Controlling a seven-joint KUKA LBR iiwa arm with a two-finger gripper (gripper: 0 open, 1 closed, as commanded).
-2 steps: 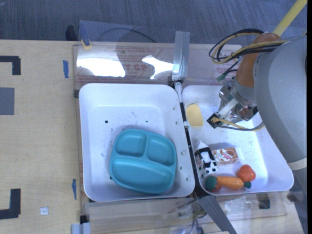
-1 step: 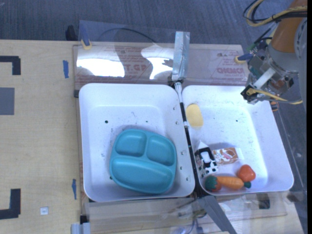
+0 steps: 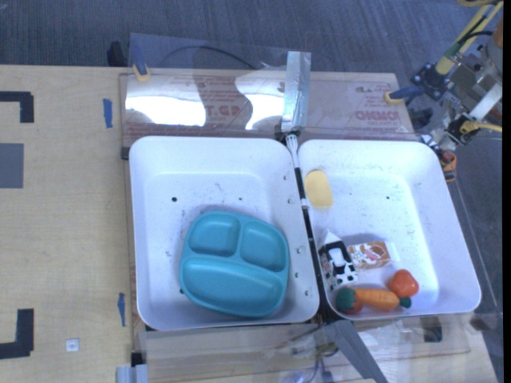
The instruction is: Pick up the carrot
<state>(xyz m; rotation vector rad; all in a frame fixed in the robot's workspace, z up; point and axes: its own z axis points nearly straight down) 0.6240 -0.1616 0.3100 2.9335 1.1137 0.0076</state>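
The carrot (image 3: 375,298), orange with a green leafy end pointing left, lies flat along the front wall of the right bin (image 3: 415,182). The arm's end with my gripper (image 3: 449,138) hangs at the far right corner of that bin, just outside its rim. It is well apart from the carrot, with cables and blue fittings around it.
A red-orange toy vegetable (image 3: 403,282) touches the carrot's right end. A small carton with a cow pattern (image 3: 355,259) lies just behind the carrot. A yellow lemon-like piece (image 3: 318,188) rests by the divider. A teal divided plate (image 3: 235,263) sits in the left bin (image 3: 160,182).
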